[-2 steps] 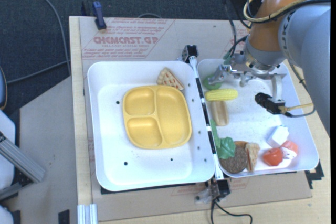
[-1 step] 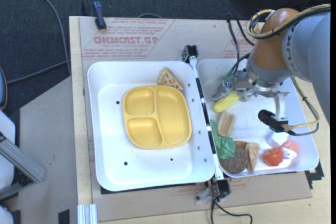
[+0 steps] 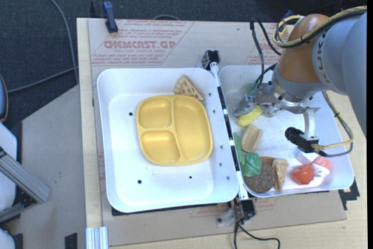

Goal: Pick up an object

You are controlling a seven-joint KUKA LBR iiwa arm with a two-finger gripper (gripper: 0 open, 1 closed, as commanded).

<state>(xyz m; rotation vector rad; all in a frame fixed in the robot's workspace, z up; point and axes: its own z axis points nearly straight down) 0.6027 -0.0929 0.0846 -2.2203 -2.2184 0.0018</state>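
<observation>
Over the right bin (image 3: 344, 143), at about 2 o'clock from the middle of the tabletop (image 3: 145, 44), the arm is bent down with its hand (image 3: 256, 107) low among the toy food. Whether the hand is wide, narrow or closed on something I cannot tell; its tip is hidden by the wrist and by clutter.

A yellow piece (image 3: 249, 117), possibly a banana, lies just at the hand's 6 o'clock and looks the likeliest target. Near it, toward 6 o'clock, sit a tan block (image 3: 252, 138), a green leaf (image 3: 250, 162), a brown patty (image 3: 260, 178) and a red tomato-like piece (image 3: 303, 174).

The left bin (image 3: 111, 143) holds a yellow divided plate (image 3: 175, 128) and a waffle wedge (image 3: 188, 88).

My reading: this is the reach-and-grasp step, lift not yet begun. Next calls for a sure closure on one item, then a straight rise.
</observation>
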